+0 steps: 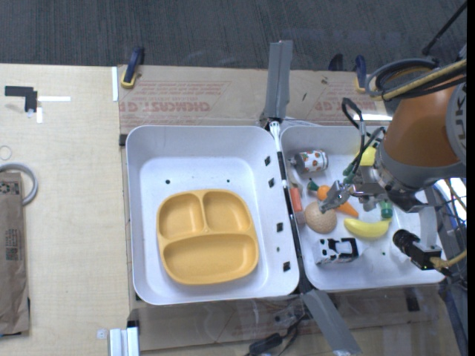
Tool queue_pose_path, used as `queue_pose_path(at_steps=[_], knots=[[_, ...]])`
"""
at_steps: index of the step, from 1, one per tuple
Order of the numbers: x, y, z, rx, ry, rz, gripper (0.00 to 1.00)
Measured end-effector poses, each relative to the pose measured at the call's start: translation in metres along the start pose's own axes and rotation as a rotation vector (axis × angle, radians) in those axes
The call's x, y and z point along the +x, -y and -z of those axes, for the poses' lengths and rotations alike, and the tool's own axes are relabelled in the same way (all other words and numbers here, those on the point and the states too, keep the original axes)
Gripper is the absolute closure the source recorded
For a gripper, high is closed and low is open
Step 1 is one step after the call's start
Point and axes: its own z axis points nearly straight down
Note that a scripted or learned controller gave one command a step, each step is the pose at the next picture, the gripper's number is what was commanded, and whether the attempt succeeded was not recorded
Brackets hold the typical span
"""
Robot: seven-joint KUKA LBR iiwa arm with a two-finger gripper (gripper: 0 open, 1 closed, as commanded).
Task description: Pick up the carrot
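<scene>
- The gripper [335,197] sits low in the right bin [326,274], right of the frame's centre, with the grey arm and its orange band [419,128] coming in from the right edge
- Whether its fingers are spread or pressed together cannot be told; the metal tips are small and dark against the clutter
- The carrot [340,205] lies just beside those tips, an orange piece running toward the lower right, with a smaller orange bit by a green one just above it; whether the tips touch it cannot be told
- A tan round object [320,218] rests just below and left of the gripper, touching or nearly touching the carrot
- A yellow banana [367,228] lies to the right of the tan object, near the carrot's lower end
- A black-and-white cow figure [338,249] stands toward the bin's lower edge, below the tan object
- A white can with red spots [313,160] lies on its side in the upper part of the right bin
- A slim red-orange piece [296,198] lies along the bin's left wall
- The left bin [148,154] at frame centre holds a yellow divided plate [178,262], well apart from the gripper
</scene>
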Motion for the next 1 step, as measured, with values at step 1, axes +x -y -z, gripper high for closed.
queue_pose_path(at_steps=[1], knots=[[-0.0227,-0.0316,-0.0976,-0.005,0.001,-0.005,0.0]])
